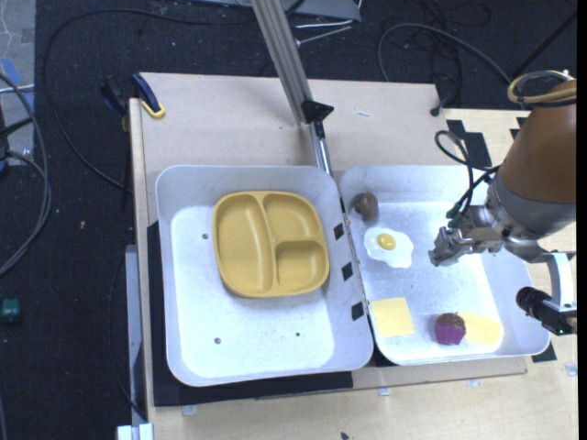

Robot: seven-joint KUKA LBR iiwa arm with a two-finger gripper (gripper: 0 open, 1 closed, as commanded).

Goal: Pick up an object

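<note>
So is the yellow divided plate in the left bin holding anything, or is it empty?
Empty. The yellow divided plate lies flat in the left bin, and all three compartments show bare yellow.

This was a robotics lab or test cell rather than a home or kitchen. A plain wooden bench (229, 117) stood on dark carpet strewn with loose black cables (64, 108), and a slanted aluminium strut (280, 44) rose from its far middle. Two shallow white bins (183, 337) sat side by side on it, holding toy food such as a fried egg (388, 247). A grey and orange industrial arm (541, 168) reached in from the right.
</note>
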